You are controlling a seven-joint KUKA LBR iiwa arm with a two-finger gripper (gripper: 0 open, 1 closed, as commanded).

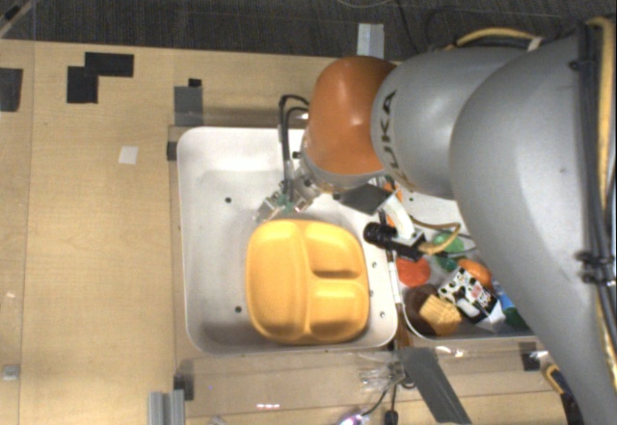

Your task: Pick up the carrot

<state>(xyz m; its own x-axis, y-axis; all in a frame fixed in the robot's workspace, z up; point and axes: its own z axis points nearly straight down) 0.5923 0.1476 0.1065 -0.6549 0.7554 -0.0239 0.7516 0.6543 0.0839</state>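
Light wooden bench (87, 250) spans the frame, dark carpet along the top edge. Left white bin (207, 221), centre frame, holds a yellow divided tray (307, 280) at its lower middle. Arm (501, 153) enters from the right; gripper (281, 203) sits low in this bin just above the tray; finger state cannot be determined. Right bin (453, 332), lower right, holds mixed items. Carrot (474, 271) lies there, partly under the arm.

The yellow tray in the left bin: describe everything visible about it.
The yellow tray looks like smooth, slightly glossy plastic, squarish with rounded corners, its surface split into one large and two smaller sections. It lies flat in the left bin, toward its front right part, near the wall facing the second bin. The arm's hand hovers by its far edge.
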